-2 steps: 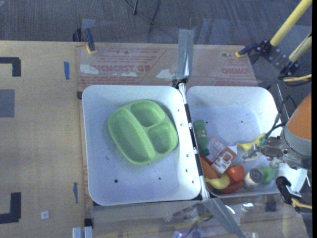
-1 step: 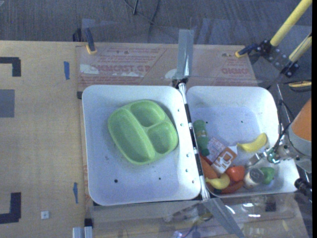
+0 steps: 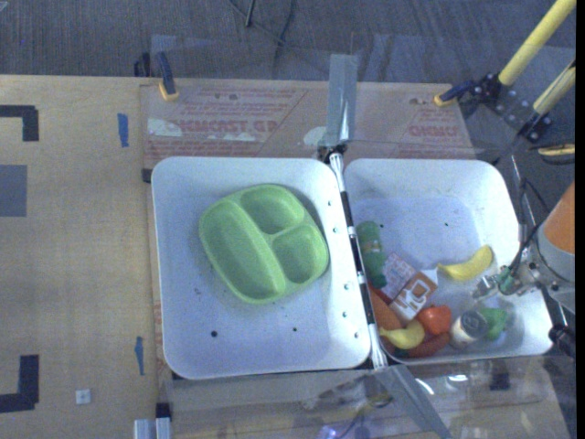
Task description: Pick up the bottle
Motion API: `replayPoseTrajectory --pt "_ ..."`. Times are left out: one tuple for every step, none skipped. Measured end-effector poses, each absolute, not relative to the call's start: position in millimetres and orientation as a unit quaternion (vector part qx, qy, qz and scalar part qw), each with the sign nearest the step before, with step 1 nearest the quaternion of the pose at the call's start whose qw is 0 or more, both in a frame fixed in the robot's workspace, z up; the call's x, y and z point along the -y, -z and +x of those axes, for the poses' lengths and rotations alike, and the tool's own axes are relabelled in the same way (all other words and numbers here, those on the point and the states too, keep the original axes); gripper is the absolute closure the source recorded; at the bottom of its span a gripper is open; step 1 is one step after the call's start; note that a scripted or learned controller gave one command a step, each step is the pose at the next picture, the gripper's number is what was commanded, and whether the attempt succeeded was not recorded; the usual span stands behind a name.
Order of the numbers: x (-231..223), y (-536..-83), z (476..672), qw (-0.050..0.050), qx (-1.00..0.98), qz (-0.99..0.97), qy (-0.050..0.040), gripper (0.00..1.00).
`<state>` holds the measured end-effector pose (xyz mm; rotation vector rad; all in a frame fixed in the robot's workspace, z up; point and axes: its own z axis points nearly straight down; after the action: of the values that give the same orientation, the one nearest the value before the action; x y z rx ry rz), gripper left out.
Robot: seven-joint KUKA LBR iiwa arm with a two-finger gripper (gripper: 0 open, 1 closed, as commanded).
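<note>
Two shallow white plastic bins sat side by side on the wooden desk (image 3: 73, 273), smooth-walled with rounded corners. The left bin (image 3: 183, 327) carried a green divided plate (image 3: 263, 241), matte plastic, rounded, with three compartments, tilted toward 11 o'clock. The right bin (image 3: 430, 199) held a cluster of small items crowded toward its 6 o'clock side.

The bottle (image 3: 370, 245) lay on its side against the right bin's 9 o'clock wall, a glossy green plastic cylinder running roughly 12 to 6 o'clock, with a paler label at its lower end. Just beside it at 4 o'clock lay a small carton (image 3: 413, 293), white and orange, boxy and flat-faced. A yellow banana (image 3: 466, 265), curved and smooth, lay at the carton's 2 o'clock. A second yellow banana (image 3: 404, 337) rested near the bin's 6 o'clock rim, touching a red rounded piece (image 3: 435, 320). A small pale jar with a green part (image 3: 480, 326) sat at the 5 o'clock corner.

The pincer (image 3: 501, 283) hung at the right bin's 3 o'clock edge, a metallic, angular assembly under the orange band, well apart from the bottle. Whether it was spread or pressed together I could not tell. Flattened cardboard (image 3: 228, 117) lay under the bins at 12 o'clock.
</note>
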<state>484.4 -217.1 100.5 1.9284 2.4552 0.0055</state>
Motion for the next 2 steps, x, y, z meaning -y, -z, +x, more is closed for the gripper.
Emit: replayPoseTrajectory --pt "216.7 -100.4 484.4 0.009 -0.787 0.617 -0.0019 0.0" --pt "214.8 -96.7 484.2 -0.002 -0.686 0.727 -0.0052 0.0"
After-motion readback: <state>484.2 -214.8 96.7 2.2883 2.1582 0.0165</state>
